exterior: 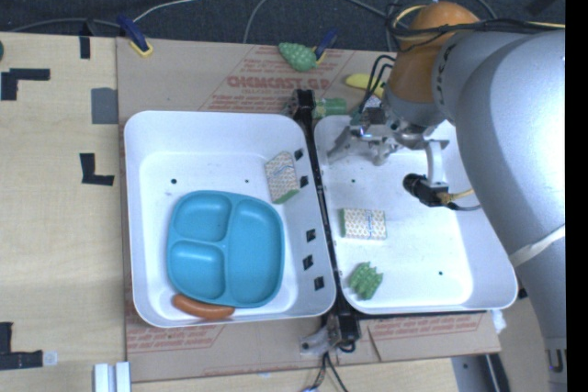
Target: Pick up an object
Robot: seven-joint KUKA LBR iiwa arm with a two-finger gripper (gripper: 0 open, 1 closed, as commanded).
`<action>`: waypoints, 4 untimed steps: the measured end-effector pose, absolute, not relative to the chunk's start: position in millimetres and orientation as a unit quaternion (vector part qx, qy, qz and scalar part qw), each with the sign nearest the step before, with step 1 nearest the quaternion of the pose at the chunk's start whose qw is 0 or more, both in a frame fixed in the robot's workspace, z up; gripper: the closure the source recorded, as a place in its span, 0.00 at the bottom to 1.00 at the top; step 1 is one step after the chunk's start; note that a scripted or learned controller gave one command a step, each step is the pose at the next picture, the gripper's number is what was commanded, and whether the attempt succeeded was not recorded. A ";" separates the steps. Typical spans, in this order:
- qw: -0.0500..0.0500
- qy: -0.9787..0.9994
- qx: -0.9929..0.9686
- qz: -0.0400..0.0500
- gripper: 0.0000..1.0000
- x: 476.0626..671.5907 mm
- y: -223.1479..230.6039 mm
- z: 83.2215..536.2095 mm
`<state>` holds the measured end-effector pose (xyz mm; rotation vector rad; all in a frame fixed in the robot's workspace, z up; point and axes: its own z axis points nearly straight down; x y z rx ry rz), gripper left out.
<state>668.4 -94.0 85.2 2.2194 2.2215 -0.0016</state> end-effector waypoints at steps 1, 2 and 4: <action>0.001 0.708 0.707 -0.001 0.00 668.5 -94.1 85.2; 0.001 0.708 0.706 0.000 0.00 668.7 -97.2 85.3; 0.001 0.707 0.707 -0.001 0.00 668.6 -95.1 85.2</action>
